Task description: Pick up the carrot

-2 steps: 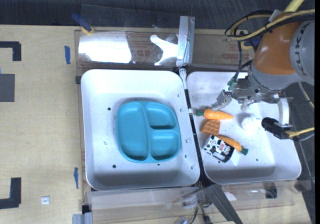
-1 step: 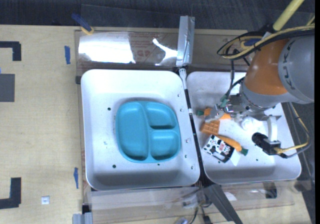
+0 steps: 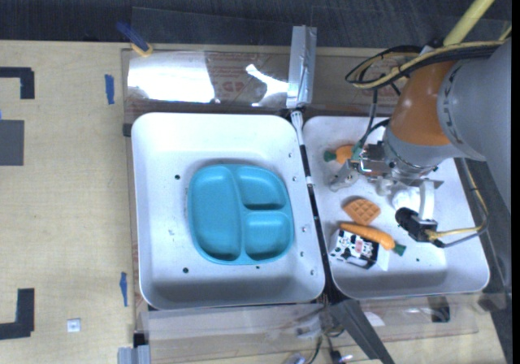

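Nearest you, the long orange carrot with its green tip point(image 3: 370, 236) lies in the right white bin point(image 3: 463, 273), against a black-and-white card point(image 3: 355, 251). Beyond it sits a round waffle point(image 3: 361, 210) — then the grey two-finger gripper point(image 3: 396, 192), fingers possibly spread; you cannot tell.

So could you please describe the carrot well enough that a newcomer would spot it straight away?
Look in the right-hand white bin, toward its near edge. The carrot lies there, a slim orange stick with a green tip, resting partly on a black-and-white card. The waffle-like piece just above it is rounder and tan.
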